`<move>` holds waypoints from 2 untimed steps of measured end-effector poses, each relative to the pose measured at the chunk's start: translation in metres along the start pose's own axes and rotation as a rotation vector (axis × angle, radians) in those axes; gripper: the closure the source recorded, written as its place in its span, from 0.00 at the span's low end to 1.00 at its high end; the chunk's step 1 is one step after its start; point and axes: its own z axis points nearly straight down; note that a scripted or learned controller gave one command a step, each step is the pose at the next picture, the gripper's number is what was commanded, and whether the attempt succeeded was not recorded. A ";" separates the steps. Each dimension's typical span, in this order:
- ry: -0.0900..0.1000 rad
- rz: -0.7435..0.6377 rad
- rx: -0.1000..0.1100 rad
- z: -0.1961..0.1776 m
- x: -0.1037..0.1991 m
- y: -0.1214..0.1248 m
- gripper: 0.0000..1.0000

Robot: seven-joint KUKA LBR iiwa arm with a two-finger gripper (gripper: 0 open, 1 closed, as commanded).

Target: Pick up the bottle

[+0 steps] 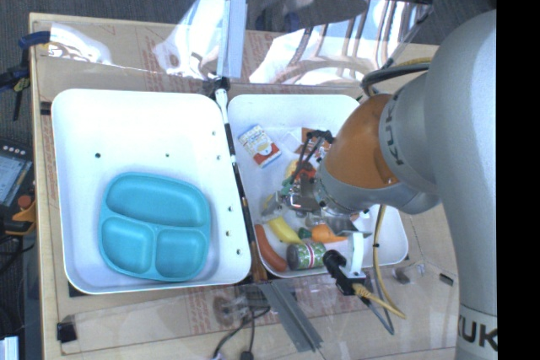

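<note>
The bottle (305,255) is small and dark green with a coloured label. It lies on its side near the front wall of the right bin (291,105). My gripper (293,200) hangs low over the middle of that bin, under the orange wrist band (367,156). It sits a little behind and to the left of the bottle, above the other items. The wrist and arm hide much of the bin's right half.
A yellow banana (283,229), a red sausage (268,248) and an orange piece (326,233) crowd around the bottle. A small carton (260,145) lies at the back left of the right bin. The left bin (84,122) holds a blue divided tray (156,225).
</note>
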 end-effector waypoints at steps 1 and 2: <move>0.000 -0.004 0.005 -0.008 0.000 0.000 1.00; 0.000 -0.004 0.005 -0.008 0.000 0.000 0.00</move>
